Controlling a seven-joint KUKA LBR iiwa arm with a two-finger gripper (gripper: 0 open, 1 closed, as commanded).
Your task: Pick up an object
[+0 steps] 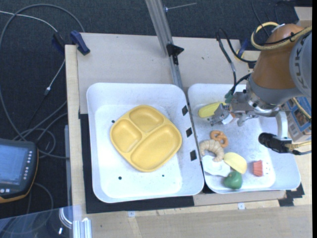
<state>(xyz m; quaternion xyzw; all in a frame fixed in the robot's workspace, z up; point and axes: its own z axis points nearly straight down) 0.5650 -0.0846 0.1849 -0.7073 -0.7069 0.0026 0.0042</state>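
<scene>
My gripper [222, 115] hangs low over the upper left part of the right bin [277, 180], at the end of the grey and orange arm [275, 68]. It sits right against the right end of a yellow banana-shaped object [208, 109]; whether it grips that object is hidden. Below it lie an orange pretzel [218, 137], a tan croissant [212, 148], a yellow wedge [236, 162], a white piece [215, 167], a green pepper [233, 180] and a small red-orange piece [258, 168].
The left bin [99, 133] holds a yellow divided plate [145, 138]. A metal post [161, 19] rises behind the bins. Black clips [188, 132] line the seam between the bins. Cables [228, 53] trail near the arm, and a pendant [15, 167] lies at far left.
</scene>
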